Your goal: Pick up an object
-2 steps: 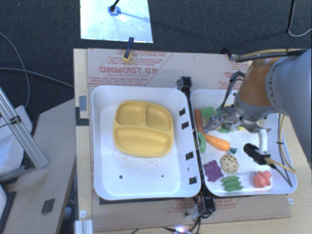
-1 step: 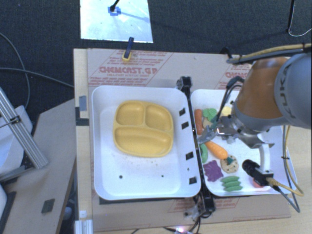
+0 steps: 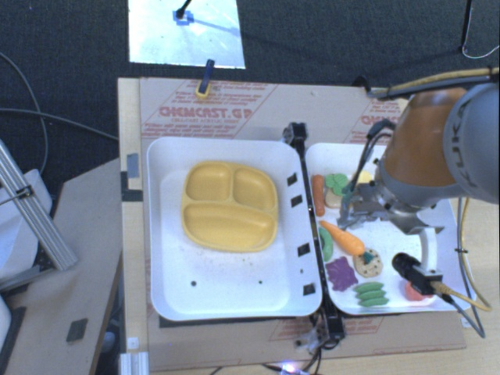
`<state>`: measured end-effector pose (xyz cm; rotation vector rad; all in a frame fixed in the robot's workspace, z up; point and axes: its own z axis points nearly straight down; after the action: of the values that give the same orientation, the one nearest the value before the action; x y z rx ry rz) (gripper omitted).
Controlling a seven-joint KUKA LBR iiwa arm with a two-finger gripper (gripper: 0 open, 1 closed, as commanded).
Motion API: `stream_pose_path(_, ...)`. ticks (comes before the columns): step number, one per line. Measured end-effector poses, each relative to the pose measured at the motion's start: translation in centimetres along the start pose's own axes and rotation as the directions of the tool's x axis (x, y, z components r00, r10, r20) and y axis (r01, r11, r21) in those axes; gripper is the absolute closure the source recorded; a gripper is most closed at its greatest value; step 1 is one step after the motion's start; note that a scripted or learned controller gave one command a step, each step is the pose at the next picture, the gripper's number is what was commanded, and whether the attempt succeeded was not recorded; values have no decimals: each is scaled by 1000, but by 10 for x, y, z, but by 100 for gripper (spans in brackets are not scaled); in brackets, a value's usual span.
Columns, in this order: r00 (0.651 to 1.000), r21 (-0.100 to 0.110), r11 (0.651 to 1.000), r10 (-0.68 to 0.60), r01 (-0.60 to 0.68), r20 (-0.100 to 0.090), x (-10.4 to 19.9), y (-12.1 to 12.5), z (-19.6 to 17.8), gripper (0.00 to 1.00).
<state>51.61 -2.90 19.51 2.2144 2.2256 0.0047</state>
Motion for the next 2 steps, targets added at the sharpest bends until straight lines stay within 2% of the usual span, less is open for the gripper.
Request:
stream_pose_path(1, 1000, 3, 1000, -4, 4, -1, 41, 10, 12, 100)
stream_pose_path(2, 1000, -14, 1000, -7, 7, -5, 87, -18, -141, 100)
